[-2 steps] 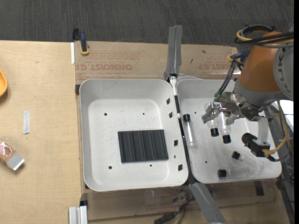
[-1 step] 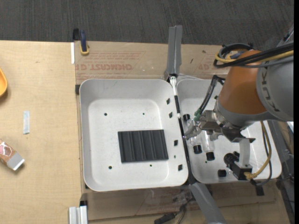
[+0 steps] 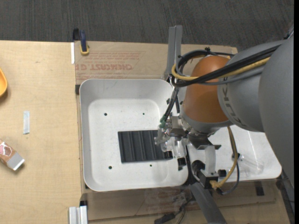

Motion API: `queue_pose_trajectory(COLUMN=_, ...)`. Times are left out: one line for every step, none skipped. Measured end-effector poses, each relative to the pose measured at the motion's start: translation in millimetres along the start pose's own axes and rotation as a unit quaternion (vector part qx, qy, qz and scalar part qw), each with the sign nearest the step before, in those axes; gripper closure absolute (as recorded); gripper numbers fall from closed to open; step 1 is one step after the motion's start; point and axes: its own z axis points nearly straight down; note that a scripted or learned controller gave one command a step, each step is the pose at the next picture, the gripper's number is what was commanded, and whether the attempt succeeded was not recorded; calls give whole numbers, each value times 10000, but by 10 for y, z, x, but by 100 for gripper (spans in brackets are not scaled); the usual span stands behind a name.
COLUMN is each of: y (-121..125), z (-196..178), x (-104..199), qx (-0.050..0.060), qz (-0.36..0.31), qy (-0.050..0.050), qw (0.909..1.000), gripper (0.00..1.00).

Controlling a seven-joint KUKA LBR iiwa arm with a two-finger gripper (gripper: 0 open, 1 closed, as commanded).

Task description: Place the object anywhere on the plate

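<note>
Bench stock, 1 moment. Item 1: left bin [image 3: 93,125], white, shallow, holding a dark ribbed plate [image 3: 138,146] flat on its floor, presumably the drop target. Item 2: right bin [image 3: 261,157], largely covered by the arm [image 3: 243,97]. Item 3: gripper [image 3: 174,146], low over the plate's right edge, probably positioned for a release; whether it is spread or pinching anything, I cannot tell. Task object: not distinguishable at the gripper.
</note>
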Motion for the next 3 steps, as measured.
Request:
queue_pose_trajectory(y=-26, z=-330, x=820, qx=-6, qz=-285, qy=-3, qw=9996, gripper=100)
queue_pose_trajectory(y=-25, z=-331, x=820, qx=-7, qz=-288, qy=-3, qw=9996, gripper=0)
queue_pose_trajectory(y=-18, z=-409, x=807, qx=4, qz=-288, qy=-20, qw=9996, gripper=100)
